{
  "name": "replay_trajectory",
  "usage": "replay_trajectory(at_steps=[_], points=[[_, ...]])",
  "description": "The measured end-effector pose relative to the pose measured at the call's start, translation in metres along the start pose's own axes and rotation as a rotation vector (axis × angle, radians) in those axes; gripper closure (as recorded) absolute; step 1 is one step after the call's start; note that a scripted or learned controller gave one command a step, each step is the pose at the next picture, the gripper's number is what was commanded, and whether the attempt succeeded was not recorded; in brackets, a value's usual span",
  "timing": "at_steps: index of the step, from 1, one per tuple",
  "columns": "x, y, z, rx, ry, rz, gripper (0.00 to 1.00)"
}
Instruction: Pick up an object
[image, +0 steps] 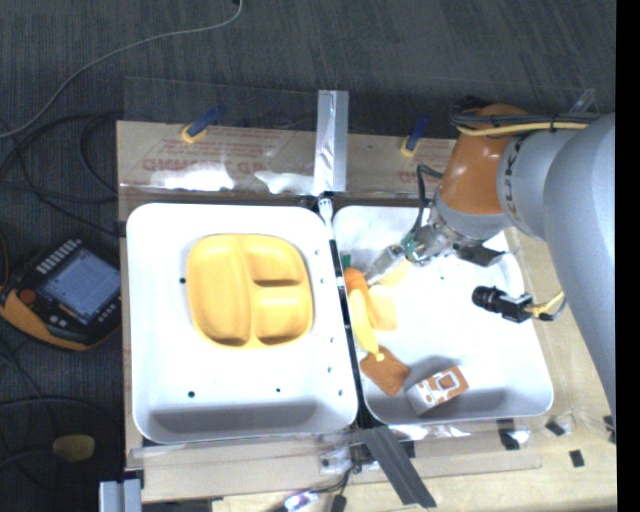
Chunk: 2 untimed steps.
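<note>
Right bin (520, 390): gripper (383, 266) low near left wall, over yellow object (378, 312); finger state cannot tell. Yellow object's long axis runs near-far along bin wall. Yellow tray (250, 290) in left bin (160, 400).

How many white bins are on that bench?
2: the left bin, which holds a yellow divided tray, and the right bin, which holds small items under the arm.

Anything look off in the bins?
Nothing spilled or broken. Yellow tray lies flat in the left bin. In the right bin, the objects crowd the divider side in a loose pile; small box sits apart.
</note>
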<state>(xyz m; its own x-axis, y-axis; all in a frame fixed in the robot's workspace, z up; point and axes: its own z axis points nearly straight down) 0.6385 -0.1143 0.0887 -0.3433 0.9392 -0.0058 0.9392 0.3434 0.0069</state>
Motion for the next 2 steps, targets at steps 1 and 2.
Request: replay_trajectory(at_steps=[1, 2], points=[[0.0, 0.001, -0.009, -0.002, 0.002, 0.001, 1.0], [0.059, 0.046, -0.095, 0.006, 0.005, -0.041, 1.0]])
